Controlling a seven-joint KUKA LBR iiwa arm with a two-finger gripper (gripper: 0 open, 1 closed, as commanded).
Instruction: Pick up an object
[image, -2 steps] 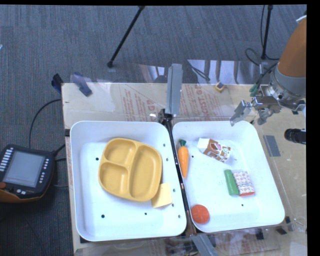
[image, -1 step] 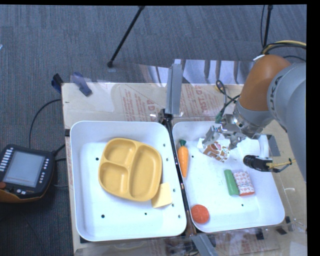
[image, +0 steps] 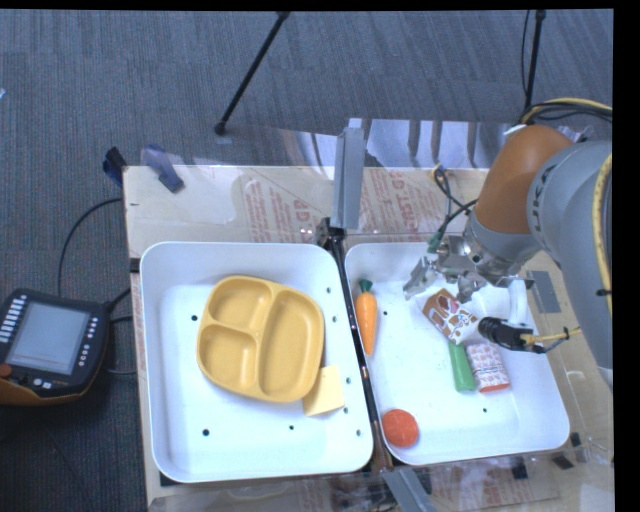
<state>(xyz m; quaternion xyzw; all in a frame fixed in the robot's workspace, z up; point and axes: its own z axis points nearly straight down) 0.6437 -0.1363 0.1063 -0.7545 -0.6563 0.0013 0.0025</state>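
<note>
Fixed above the pale wooden table (image: 200, 205), looking down at a slant on both shallow white plastic bins (image: 170, 270), moderately near.

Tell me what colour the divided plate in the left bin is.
The divided plate is yellow, seen best in the camera view from above.

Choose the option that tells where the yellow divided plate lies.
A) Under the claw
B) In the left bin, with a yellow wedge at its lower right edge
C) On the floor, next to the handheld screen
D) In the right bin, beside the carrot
B: the yellow divided plate rests in the left bin, and a pale yellow wedge touches its lower right edge.
</note>
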